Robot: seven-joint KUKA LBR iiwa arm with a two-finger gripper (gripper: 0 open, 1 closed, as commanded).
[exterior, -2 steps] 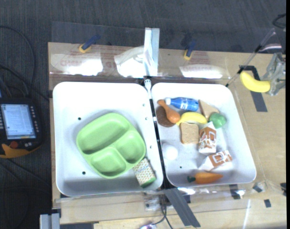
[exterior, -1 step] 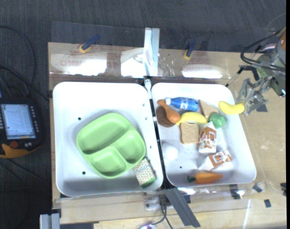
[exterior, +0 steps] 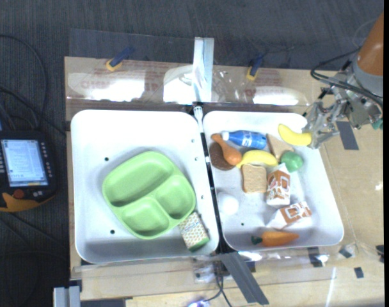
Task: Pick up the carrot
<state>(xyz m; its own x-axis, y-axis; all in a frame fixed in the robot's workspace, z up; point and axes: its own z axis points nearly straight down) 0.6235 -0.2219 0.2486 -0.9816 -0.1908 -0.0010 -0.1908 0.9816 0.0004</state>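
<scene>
The carrot (exterior: 279, 238), orange with a dark green top, lies along the near edge of the right bin (exterior: 327, 190). My gripper (exterior: 316, 133) hangs at the bin's far right corner, just beyond the rim and next to a yellow banana (exterior: 293, 135). It is well away from the carrot, and nothing shows between its fingers.
The right bin also holds a blue bottle (exterior: 245, 137), a brown drumstick (exterior: 224, 152), a second banana (exterior: 258, 158), a bread slice (exterior: 253, 179), a green ball (exterior: 293, 161), two small cartons (exterior: 279, 187) and a white egg (exterior: 228, 204). The left bin holds a green divided plate (exterior: 148, 192) and a patterned can (exterior: 194, 231).
</scene>
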